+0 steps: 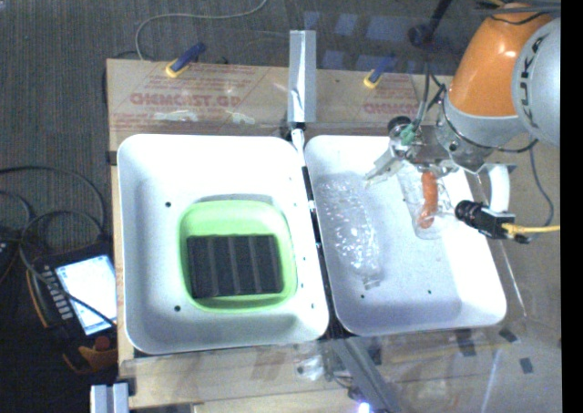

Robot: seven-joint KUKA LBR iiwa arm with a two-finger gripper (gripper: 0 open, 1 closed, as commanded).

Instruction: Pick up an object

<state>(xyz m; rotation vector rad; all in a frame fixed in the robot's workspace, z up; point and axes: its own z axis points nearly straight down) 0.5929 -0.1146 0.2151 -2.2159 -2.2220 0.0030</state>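
My gripper hangs over the upper right part of the right bin, below the orange band of the arm. A slim orange-red object shows between its pale translucent fingers, and the gripper is shut on it. A clear plastic bottle lies lengthwise on the bin floor, left of the gripper and apart from it. In the left bin sits a green tub with a dark ridged insert.
A metal divider post stands at the back between the bins. A black cable plug with a yellow lead juts out by the right bin's rim, close to the gripper. Cardboard lines the bench behind the bins.
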